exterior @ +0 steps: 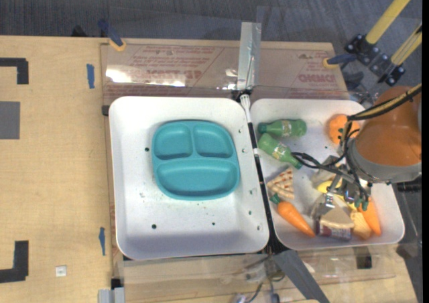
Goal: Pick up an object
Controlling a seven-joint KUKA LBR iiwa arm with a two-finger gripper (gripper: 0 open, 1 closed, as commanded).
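The right bin (395, 231) holds a heap of toy food. Two green bottles (283, 128) (277, 151) lie at its back left, and an orange fruit (336, 127) sits behind the arm's cables. A carrot (295, 218) lies near the front, with a waffle-patterned piece (281, 184) beside it. A yellow piece (326, 186) and a dark red block (334, 229) lie under the tool. My gripper (334, 202) hangs low over this heap, just above the block, its wrist and orange band to the right. A second carrot (371, 220) lies to the gripper's right.
The left bin (127, 181) carries a teal divided plate (195, 159) at its middle. A raised wall (253, 161) separates the two bins. Black cables (315, 159) loop from the wrist across the right bin. Yellow poles (395, 7) stand at the back right.
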